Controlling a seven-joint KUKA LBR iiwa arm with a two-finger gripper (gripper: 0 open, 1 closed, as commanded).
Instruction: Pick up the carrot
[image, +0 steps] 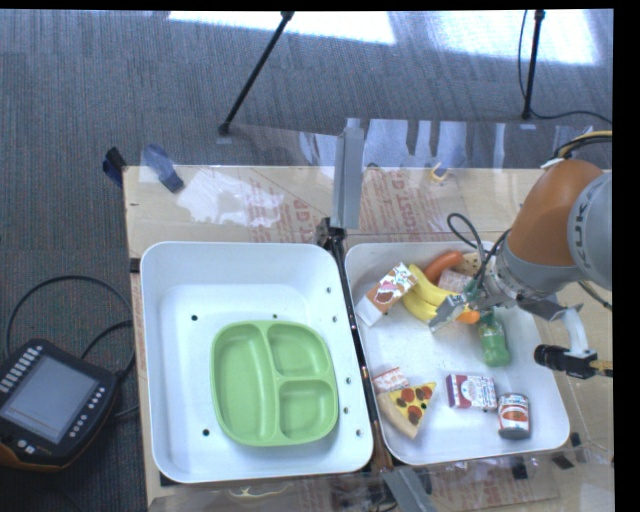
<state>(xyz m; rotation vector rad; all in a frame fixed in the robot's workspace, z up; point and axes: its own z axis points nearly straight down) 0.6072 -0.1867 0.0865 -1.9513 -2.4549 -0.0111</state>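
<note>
At the right bin's upper middle, the carrot is lying beside the banana; the hand is hovering nearby, its opening being impossible to tell; a light, stiff, slippery toy is being judged, best taken mid-body

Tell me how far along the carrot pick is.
Done: the hand has reached into the right white bin, low beside the yellow banana. In hand: positioning by the orange carrot, which lies in the bin just behind. I cannot tell its grip. Left: grasping and lifting.
</note>
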